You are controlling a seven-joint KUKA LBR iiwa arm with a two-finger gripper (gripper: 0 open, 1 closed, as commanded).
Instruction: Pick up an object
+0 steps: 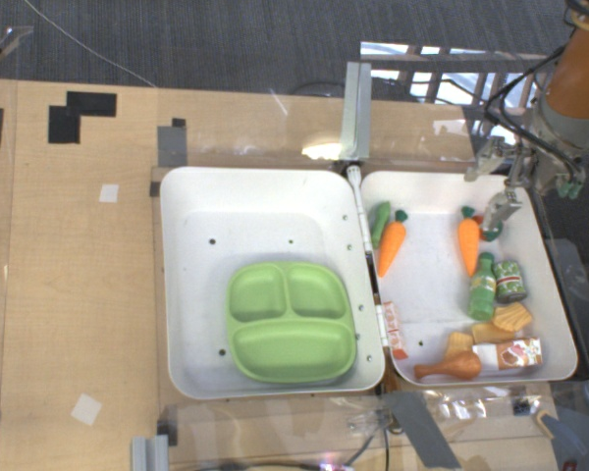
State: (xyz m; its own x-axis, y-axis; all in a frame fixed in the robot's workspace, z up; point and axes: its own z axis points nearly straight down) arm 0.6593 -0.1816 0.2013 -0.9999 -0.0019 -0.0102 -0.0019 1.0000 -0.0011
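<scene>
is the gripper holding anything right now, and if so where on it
Cannot be told. The gripper sits low over the right bin, beside the top of a toy carrot, but no object is visibly between its fingers.

one fixed camera looks down at a slant on the bench [69, 292] and both bins [191, 263], mid-frame.

Grey robot arm [569, 106] at the upper right of the frame, broad orange band [579, 81] above the wrist, black cables [510, 91] looping beside it, pale metal gripper [499, 212] below, small green marking at the wrist's right
</scene>
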